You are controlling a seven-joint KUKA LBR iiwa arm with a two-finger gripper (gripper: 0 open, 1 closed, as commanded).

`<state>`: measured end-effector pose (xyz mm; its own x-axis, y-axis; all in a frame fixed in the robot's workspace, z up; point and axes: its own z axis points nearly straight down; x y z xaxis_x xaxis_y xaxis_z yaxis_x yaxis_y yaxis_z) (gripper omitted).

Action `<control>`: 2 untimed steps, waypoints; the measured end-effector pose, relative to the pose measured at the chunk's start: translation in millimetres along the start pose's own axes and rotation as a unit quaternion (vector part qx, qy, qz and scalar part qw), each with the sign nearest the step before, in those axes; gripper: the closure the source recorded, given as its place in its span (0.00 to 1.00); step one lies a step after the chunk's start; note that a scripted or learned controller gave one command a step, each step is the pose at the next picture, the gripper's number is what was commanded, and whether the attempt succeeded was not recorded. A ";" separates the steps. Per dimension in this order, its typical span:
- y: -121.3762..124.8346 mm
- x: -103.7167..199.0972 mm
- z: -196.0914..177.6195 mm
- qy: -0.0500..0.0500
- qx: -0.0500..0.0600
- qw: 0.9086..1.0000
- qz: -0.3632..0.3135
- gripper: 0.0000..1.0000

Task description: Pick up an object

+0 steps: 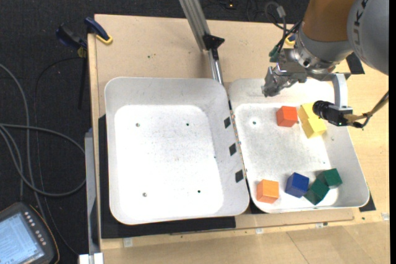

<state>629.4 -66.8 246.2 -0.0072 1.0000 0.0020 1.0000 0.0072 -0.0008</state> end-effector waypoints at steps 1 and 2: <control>-31.0 39.8 1.4 0.000 0.001 1.000 0.000 1.00; -47.8 96.2 -1.2 0.000 0.000 1.000 -0.001 1.00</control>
<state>580.9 29.1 247.6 -0.0084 1.0000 0.0022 1.0000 0.0084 -0.0015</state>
